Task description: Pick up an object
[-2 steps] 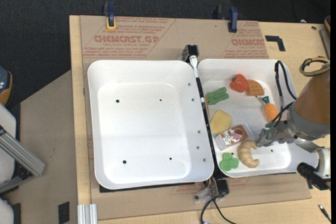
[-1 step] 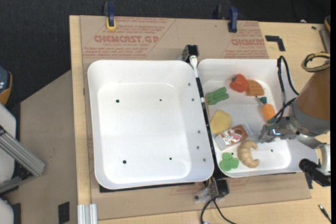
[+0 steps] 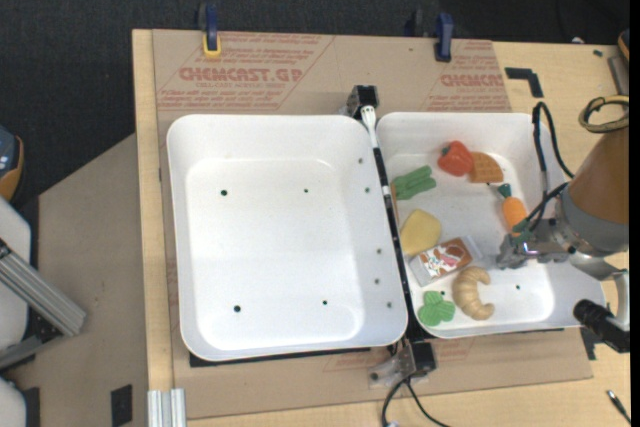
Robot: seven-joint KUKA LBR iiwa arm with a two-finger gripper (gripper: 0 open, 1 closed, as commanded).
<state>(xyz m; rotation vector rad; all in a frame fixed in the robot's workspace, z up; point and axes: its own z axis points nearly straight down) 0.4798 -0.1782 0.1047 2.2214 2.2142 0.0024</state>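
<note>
Pincer (image 3: pixel 512 253) sat low in the right white plastic bin (image 3: pixel 535 130), just beside the small orange carrot-shaped toy (image 3: pixel 514 211); couldn't tell its opening; risk: toys crowded there, so a descent could nudge the tan croissant-shaped toy (image 3: pixel 473 293) instead

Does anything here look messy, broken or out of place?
Nothing looks spilled or broken. The toy foods, such as the croissant and carrot, lie loosely jumbled in the right bin.
</note>
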